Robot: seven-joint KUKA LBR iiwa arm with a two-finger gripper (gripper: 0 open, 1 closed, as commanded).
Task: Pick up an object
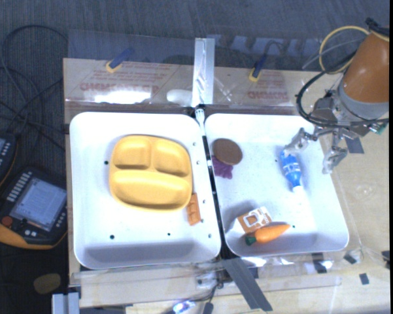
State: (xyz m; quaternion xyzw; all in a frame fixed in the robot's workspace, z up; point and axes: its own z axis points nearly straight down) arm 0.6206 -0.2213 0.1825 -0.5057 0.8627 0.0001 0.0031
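Nothing is picked up yet: the end effector (317, 150) hangs with its fingers spread and nothing between them over the right bin (333, 195), just beside the blue-and-white tube (291, 169) lying there, so the grasp and lift remain.

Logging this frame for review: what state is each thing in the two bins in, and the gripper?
Gripper: open, empty, over the right bin's far right.
Blue tube: lying flat, apart from the fingers.
Carrot: lying flat, beside the small box.
Brown disc: flat.
Yellow tray: upright, in the left bin.
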